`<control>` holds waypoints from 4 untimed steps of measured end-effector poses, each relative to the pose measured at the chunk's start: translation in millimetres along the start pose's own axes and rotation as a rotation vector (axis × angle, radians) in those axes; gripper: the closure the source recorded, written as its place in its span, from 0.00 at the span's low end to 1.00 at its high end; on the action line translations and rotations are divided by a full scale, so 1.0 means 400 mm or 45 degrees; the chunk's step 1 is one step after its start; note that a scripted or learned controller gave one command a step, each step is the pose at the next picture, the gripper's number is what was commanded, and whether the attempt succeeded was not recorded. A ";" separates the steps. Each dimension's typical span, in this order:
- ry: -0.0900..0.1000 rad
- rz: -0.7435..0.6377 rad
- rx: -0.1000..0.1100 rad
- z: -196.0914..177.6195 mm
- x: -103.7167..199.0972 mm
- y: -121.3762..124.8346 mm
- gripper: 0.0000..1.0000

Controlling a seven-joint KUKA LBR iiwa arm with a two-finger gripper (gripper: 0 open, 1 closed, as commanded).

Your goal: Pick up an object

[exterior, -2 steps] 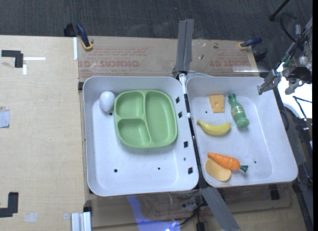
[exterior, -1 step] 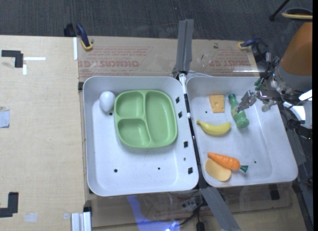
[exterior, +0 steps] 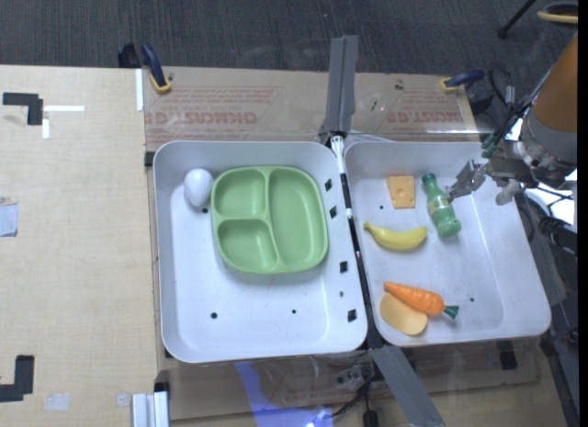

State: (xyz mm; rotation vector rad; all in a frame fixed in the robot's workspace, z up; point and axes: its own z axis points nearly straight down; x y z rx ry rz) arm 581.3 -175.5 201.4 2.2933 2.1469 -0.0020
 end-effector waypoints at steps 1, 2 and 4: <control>0.000 0.068 -0.001 0.273 -0.058 0.045 0.00; 0.000 0.067 0.000 0.251 -0.059 0.045 1.00; -0.001 0.091 0.001 -0.058 0.033 0.120 1.00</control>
